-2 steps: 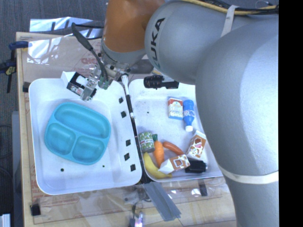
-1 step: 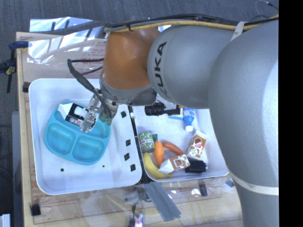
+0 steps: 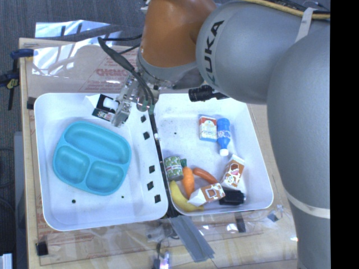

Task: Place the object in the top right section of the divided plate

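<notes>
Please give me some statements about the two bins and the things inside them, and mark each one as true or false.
1. The divided plate is blue and lies in the left bin. True.
2. A banana lies on the divided plate. False: it lies in the right bin, beside a carrot.
3. The gripper is above the left bin, near its upper right corner. True.
4. The small blue bottle lies in the left bin. False: it lies in the right bin, next to a small carton.
5. All sections of the divided plate are bare. True.
</notes>
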Action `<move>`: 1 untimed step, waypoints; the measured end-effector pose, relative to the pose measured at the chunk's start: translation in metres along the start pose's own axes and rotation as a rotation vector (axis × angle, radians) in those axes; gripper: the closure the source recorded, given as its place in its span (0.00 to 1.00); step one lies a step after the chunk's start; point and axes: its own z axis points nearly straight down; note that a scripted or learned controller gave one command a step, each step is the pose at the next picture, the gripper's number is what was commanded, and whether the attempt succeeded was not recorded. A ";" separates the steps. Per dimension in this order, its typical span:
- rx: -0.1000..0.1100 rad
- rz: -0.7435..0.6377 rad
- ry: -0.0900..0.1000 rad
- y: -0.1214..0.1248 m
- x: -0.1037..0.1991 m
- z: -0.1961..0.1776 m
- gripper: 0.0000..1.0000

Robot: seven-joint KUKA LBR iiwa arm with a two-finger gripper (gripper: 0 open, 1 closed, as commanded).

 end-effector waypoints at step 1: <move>0.002 0.090 0.003 0.041 0.039 0.019 1.00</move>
